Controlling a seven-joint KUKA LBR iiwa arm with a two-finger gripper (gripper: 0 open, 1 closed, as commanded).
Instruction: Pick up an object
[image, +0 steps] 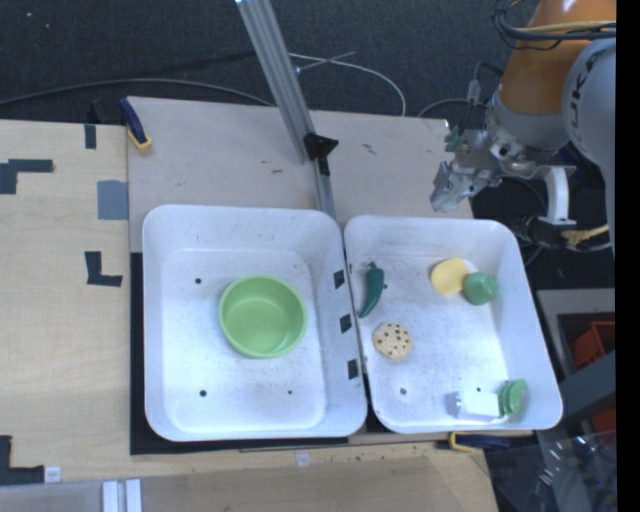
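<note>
Beyond the right bin's (520, 262) far edge the gripper (450, 190) hangs, grip unclear, yellow piece (449, 275) just inside below it

The left bin (170, 400) carries just a green bowl (262, 316) near its middle, so a broad ring of bare floor runs along all four of its edges and into every corner. In the right bin (500, 240), a yellow piece (449, 275) touching a small green one (480, 288) crowds the far right corner, a green pepper (372, 289) lies close to the left edge, a cookie (392, 341) sits left of centre, and a white and green item (490, 400) fills the near right corner. Open floor remains through that bin's middle, along the right edge between the two clusters, and in the near left corner, while a slanted metal post (285, 75) stands beyond the far edge where the bins meet.
</note>
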